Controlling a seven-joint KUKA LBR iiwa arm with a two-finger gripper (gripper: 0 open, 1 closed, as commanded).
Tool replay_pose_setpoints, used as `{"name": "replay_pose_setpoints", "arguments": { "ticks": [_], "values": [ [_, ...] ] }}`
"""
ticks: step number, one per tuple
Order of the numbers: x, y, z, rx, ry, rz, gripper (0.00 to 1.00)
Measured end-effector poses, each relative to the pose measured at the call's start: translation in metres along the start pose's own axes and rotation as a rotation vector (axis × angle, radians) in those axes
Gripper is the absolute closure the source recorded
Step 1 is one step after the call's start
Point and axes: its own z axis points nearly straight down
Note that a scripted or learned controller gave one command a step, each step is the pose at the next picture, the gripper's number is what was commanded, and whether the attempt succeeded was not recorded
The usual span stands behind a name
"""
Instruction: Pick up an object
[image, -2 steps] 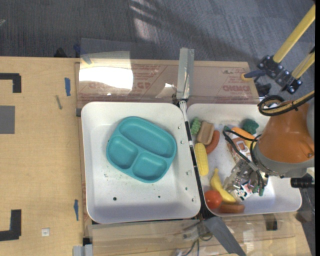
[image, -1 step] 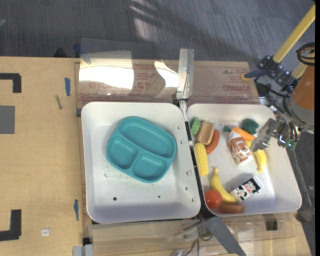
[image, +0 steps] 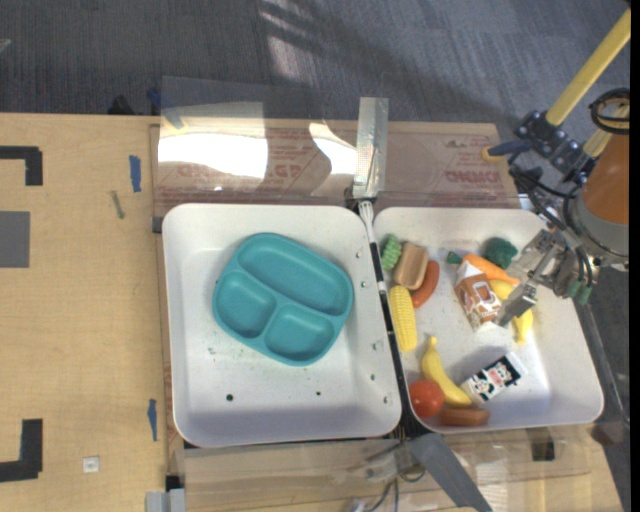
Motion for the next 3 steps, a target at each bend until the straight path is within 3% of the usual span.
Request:
{"name": "replay_pose_setpoints", "arguments": {
  "ticks": [1,2,3],
  "values": [
    [-0.032,0.026,0.079,-0.005,-0.030,-0.148,0.00],
    [-0.037,0.039,0.091,-0.011,-0.046,-0.038,0.00],
    [-0.019,-0.018,0.113,-0.002,-0.006,0.229,0.00]
  ]
}}
